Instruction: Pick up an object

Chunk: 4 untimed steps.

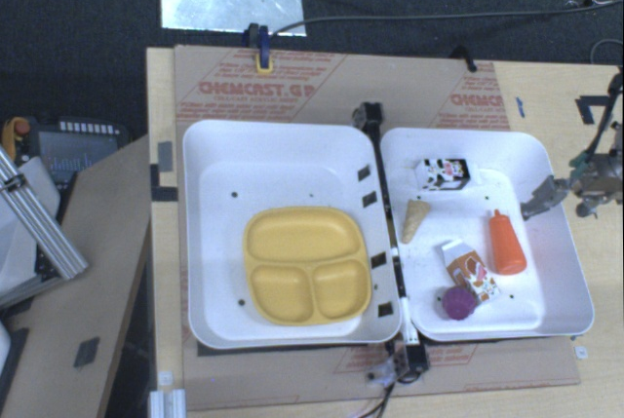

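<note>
Gripper point(546, 197) hangs over the right bin's point(561, 309) right rim; whether it is spread or pressed together cannot be told. Nearest it lies the orange bottle point(506, 244), with the small carton point(472, 274), purple ball point(459, 302), cone point(415, 217) and cow-patterned box point(444, 174) farther off. Yellow tray point(305, 264) sits in the left bin point(210, 211).

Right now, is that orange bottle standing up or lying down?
Lying down. The orange bottle rests on its side on the floor of the right bin, its narrow cap end pointing away from the camera.
</note>
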Available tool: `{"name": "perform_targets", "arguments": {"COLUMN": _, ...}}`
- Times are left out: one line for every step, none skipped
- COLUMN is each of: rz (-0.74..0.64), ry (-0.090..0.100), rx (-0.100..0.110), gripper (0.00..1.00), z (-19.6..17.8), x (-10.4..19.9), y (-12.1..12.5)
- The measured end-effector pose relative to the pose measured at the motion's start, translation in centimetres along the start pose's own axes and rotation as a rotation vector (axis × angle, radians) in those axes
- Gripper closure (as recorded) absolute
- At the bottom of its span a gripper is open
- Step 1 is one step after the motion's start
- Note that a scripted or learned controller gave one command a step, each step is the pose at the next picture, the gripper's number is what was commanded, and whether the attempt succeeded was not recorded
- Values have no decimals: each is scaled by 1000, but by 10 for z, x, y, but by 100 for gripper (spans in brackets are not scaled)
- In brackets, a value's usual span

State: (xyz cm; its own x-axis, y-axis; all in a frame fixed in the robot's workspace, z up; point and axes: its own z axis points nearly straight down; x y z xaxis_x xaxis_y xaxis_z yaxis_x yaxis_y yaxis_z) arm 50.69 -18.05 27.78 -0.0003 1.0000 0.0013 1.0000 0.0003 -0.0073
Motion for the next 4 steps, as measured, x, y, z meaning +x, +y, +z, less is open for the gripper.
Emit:
{"name": "perform_targets", "arguments": {"rz": -3, "ry": -2, "rx": -9, "gripper": 0, "z": -5, "x": 1, "y": 2}}
{"name": "perform_targets", "arguments": {"rz": -2, "ry": 0, "rx": -4, "gripper": 0, "z": 54, "x": 9, "y": 2}}
{"name": "perform_targets", "arguments": {"rz": 0, "ry": 0, "rx": -6, "gripper": 0, "z": 96, "x": 14, "y": 2}}
{"name": "perform_targets", "arguments": {"rz": 0, "ry": -1, "rx": -5, "gripper": 0, "z": 141, "x": 7, "y": 2}}
